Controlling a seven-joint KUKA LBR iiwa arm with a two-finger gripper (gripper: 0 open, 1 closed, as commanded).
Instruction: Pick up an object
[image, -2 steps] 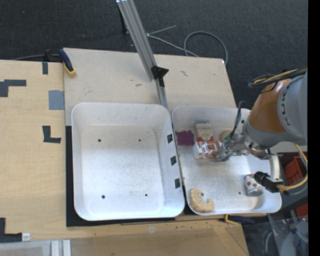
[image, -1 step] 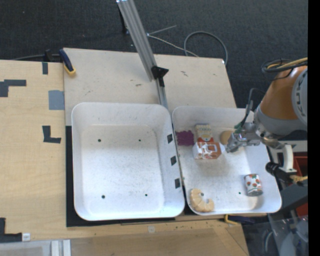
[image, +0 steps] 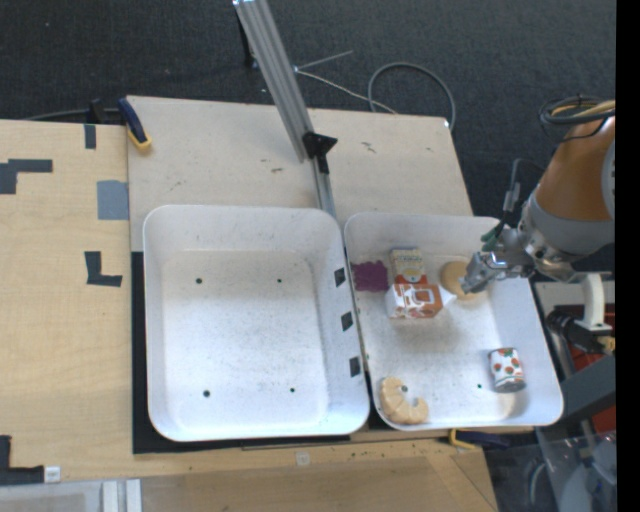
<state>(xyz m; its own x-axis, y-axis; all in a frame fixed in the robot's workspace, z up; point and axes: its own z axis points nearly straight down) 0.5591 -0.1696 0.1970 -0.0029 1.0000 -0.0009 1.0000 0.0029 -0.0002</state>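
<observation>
- Gripper (image: 478, 277) low over the right bin (image: 530, 345), upper-right part, right at a tan round item (image: 455, 275); cannot tell how the claw stands, too small and blurred at the tips.
- Tan round item: looks like a cookie or bun, touching or just under the claw; probably the target. Judged light, rigid-ish, maybe crumbly; take it across the width, edge to edge.
- Just left of it: a carton (image: 414, 286), orange-red and white with a cream top, lying flat. Cardboard, light, stiff flat faces, easy pinch across the narrow sides.
- Left again: small purple lump (image: 370, 275), soft-looking, matte.
- Near the bin's front-right corner: small can (image: 507, 369), white with red print, upright or slightly tilted. Rigid, smooth, curved wall, may slip; grip across the body.
- Front-left of same bin: pastry-shaped piece (image: 404, 401), tan, curled, bumpy surface, likely a light plastic toy.
- Left bin (image: 240, 225): white, shallow, glossy plastic, speckled floor, rounded corners.
- Arm grey with orange band (image: 578, 180), coming in from the right.
</observation>
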